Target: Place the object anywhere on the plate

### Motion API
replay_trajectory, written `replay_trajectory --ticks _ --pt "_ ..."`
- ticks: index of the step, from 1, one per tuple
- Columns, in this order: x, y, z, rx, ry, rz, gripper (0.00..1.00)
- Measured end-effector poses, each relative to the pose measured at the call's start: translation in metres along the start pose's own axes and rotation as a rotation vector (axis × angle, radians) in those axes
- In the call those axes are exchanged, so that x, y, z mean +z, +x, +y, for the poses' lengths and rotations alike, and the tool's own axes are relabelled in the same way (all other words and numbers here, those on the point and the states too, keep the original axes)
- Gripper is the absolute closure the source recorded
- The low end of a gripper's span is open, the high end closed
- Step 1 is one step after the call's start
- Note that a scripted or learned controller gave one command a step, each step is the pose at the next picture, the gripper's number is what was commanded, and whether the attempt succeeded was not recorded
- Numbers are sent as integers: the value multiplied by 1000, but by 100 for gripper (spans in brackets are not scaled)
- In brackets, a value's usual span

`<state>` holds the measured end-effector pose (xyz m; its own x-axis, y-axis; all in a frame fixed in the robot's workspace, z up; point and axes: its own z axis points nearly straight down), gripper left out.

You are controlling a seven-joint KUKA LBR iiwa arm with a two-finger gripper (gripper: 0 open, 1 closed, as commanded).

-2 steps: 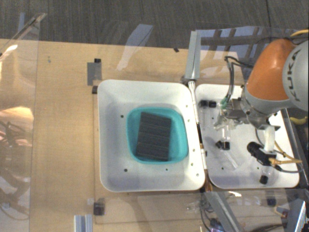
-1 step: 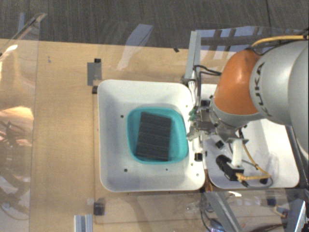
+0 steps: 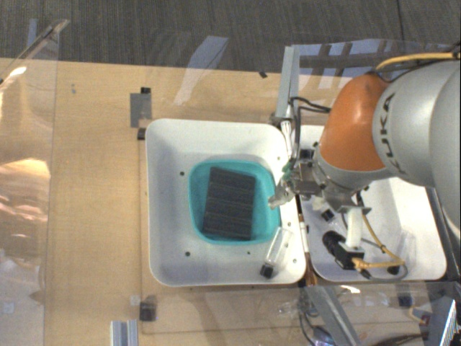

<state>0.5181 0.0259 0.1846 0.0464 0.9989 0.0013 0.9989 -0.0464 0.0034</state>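
A teal plate lies in the middle of the left white bin. On the plate rests a dark grey ridged rectangular block, flat and slightly tilted. My gripper hangs below the orange wrist band, over the plate's right rim near the wall between the two bins. The wrist hides most of it. The block lies apart from the gripper, to its left.
A clear tube with a black cap lies in the left bin's front right corner, just off the plate. The right bin sits under the arm. Bare wooden bench spreads to the left.
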Motion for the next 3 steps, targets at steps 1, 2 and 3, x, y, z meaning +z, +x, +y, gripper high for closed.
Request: replay_trajectory --ticks 1,2,3 --pt "-20 -30 45 44 -4 -1 0" --pt "-92 -58 7 148 -5 -1 0" --pt "-223 -73 -25 263 -10 -1 0"
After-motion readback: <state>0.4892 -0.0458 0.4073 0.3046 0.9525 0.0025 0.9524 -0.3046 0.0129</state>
